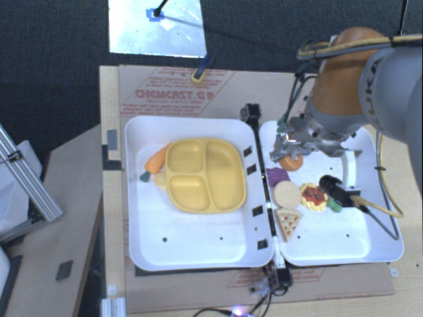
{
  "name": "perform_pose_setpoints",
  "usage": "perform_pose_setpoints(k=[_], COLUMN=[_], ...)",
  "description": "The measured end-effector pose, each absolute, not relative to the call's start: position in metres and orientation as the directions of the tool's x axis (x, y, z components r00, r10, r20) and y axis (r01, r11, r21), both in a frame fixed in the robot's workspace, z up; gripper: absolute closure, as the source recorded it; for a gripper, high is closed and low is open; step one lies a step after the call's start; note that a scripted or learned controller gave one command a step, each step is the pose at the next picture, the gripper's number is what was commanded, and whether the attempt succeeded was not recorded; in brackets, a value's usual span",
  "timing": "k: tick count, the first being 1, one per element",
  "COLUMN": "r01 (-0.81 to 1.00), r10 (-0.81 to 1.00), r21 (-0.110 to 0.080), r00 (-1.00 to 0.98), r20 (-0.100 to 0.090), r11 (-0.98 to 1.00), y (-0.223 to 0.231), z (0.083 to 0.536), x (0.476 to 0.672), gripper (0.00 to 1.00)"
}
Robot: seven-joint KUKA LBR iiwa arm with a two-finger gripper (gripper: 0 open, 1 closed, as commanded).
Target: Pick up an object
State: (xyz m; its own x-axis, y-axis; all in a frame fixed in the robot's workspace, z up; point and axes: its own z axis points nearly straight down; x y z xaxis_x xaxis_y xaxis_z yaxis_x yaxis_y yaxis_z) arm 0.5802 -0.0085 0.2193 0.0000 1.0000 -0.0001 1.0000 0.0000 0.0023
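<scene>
You see the jaws (289, 149) low in the right bin (370, 243), right of centre, over an orange toy (291, 162); spread or pinching, you cannot tell, so no pickup confirmed.

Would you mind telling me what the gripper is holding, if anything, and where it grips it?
It cannot be told: the gripper sits over an orange toy in the right bin, hiding any contact.

I see a small orange toy piece (291, 160) at the right bin's (370, 243) upper-left, directly under the claw (285, 149); whether it's gripped I can't tell from here
</scene>
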Motion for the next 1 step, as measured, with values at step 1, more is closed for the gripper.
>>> perform_pose_setpoints(k=[1], r01=[1.000], r10=[1.000], r21=[0.002], r00=[-0.003], r20=[0.001], r11=[0.003], y=[-0.0073], z=[0.2306], x=[0.5779], gripper=[1.00])
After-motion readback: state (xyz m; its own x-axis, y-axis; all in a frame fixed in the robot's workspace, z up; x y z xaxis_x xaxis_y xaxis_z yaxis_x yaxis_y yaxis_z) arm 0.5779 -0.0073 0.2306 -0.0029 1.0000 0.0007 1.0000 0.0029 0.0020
